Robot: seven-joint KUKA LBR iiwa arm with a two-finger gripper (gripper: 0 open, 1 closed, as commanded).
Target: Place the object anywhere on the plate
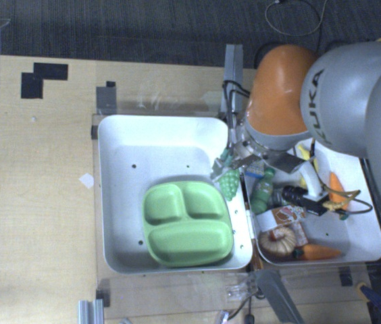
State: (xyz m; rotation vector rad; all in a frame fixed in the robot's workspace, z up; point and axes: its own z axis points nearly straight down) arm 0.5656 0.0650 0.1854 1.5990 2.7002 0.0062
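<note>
- arm [359, 93]: bulky rounded grey casing, glossy
- orange band [278, 90]: smooth dome-like section above the wrist
- dark "KUKA" lettering on the grey shell, partly visible
- thin black cable [234, 96] running along the wrist

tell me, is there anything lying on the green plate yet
No, the green plate in the left bin shows three bare compartments, and the small green object sits off its upper right corner, below the gripper.
</note>
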